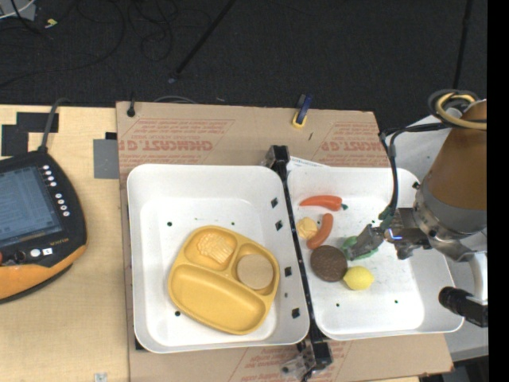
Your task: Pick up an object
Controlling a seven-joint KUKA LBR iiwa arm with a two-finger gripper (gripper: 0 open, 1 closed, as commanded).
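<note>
The hand [359, 243] hangs low in the right bin [398, 309], at two o'clock from the brown disc [327, 263]; its grip cannot be told.

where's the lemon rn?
The lemon lies in the right bin, toward its front, touching the brown round piece, just below the gripper.

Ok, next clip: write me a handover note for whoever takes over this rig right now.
End effector: low in the right bin, over a green object beside the brown round piece; grip state unclear.
Right bin also holds a lemon, sausage, orange chili and a small yellow piece.
Left bin: yellow divided tray.
Done: arm has reached the objects.
Left: confirm a grasp and lift; nothing is visibly raised.
</note>
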